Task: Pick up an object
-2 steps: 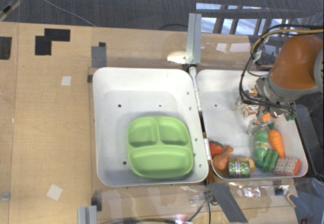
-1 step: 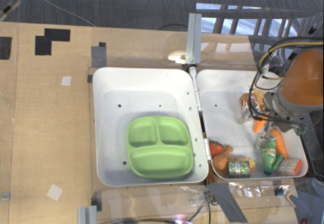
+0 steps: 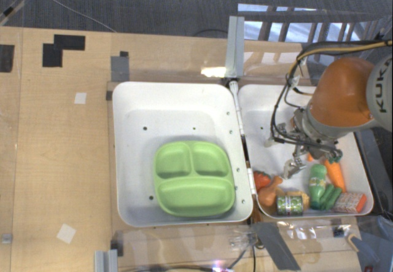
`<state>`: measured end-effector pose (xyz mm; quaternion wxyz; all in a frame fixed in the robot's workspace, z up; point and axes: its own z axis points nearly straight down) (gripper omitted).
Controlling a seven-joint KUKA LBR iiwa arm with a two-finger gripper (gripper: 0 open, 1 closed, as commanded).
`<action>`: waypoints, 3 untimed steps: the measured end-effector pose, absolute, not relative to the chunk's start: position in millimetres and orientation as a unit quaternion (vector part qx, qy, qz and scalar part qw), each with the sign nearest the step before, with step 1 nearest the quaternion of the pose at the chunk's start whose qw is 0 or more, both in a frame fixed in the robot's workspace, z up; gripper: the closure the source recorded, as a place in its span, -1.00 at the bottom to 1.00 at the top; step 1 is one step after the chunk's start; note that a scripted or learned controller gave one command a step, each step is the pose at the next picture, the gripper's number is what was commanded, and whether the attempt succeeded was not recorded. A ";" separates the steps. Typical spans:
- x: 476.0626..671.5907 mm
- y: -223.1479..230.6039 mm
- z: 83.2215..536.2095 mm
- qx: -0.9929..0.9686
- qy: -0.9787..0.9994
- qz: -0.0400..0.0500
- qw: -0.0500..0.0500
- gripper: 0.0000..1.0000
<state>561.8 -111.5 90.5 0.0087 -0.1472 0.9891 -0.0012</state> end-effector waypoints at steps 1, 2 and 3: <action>556.2 -106.7 90.8 -0.111 0.994 -0.003 0.010 -1.00; 540.0 -127.9 90.9 -0.135 0.991 -0.002 0.010 -1.00; 613.8 -149.7 88.9 -0.119 0.993 -0.002 0.007 -1.00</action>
